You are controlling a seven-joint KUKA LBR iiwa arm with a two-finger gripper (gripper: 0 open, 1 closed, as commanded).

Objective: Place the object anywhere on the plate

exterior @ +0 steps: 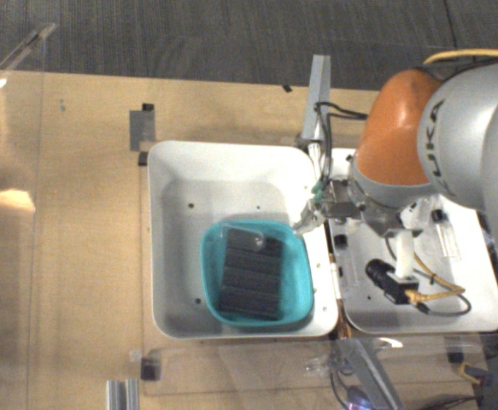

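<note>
On the pale wooden tabletop two shallow white bins sit side by side, and from where I stand the action is all around the wall they share. Down in the left bin, toward its near right corner, lies a teal plate with a raised rim. The object, a black, ribbed, roughly rectangular block, lies flat on that plate, running lengthwise from the far edge to the near edge and sitting well inside the rim. Nothing is touching it from above.

The grey arm comes in from the right, its orange band bulging over the far part of the right bin. Its gripper hangs over the dividing wall between the bins, just beside the plate's far right rim and apart from the block. It looks small and partly lost against the white plastic, so I cannot tell whether the gripper is apart or together; I can see nothing held in it.

A grey metal post stands at the back, just behind where the bins meet, and a small dark bracket sits on the tabletop off the left bin's far left corner.
</note>
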